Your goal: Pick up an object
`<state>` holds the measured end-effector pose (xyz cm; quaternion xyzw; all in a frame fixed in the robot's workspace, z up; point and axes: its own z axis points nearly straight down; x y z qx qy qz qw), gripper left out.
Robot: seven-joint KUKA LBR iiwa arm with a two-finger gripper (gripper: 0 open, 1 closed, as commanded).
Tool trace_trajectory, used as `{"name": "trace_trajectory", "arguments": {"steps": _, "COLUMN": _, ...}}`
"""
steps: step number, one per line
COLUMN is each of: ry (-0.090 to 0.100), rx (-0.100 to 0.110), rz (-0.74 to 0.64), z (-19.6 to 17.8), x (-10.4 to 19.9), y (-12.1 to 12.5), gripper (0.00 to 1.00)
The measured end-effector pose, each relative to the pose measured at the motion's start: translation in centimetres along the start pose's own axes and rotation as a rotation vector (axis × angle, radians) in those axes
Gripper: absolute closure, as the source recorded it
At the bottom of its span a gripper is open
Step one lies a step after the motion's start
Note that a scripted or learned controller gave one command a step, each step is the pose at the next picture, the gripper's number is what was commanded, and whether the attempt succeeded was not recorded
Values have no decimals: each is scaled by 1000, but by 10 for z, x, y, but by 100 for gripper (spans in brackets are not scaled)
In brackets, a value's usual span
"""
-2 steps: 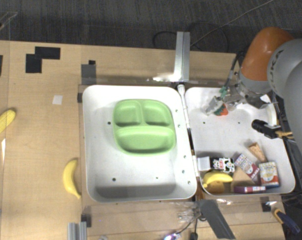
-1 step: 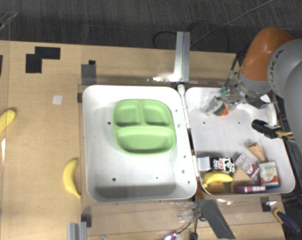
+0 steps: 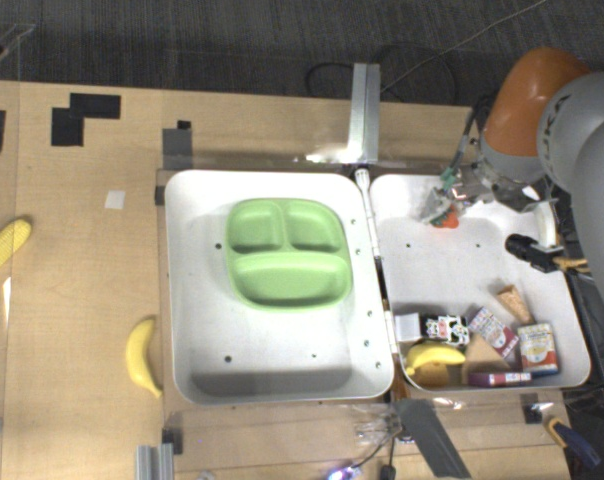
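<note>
Flanking the white bins, tan bench, dark carpet.

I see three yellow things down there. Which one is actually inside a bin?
The yellow fruit at the right bin's near edge, beside small packets. The banana and corn cob lie on the wooden bench, left of both bins.

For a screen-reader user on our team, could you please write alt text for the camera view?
The grey arm's gripper hangs over the right bin's far corner, small packets heaped at its near edge. The left bin holds a green divided tray; a banana lies on the bench.
</note>
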<state>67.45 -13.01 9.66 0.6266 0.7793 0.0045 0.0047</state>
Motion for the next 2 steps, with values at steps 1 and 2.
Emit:
{"name": "trace_trajectory", "arguments": {"steps": 1, "ry": 1, "rx": 9, "rz": 132, "z": -88, "x": 69, "y": 12, "gripper": 100}}
{"name": "trace_trajectory", "arguments": {"steps": 2, "ry": 1, "rx": 10, "rz": 22, "z": -113, "x": 90, "y": 17, "gripper": 100}}
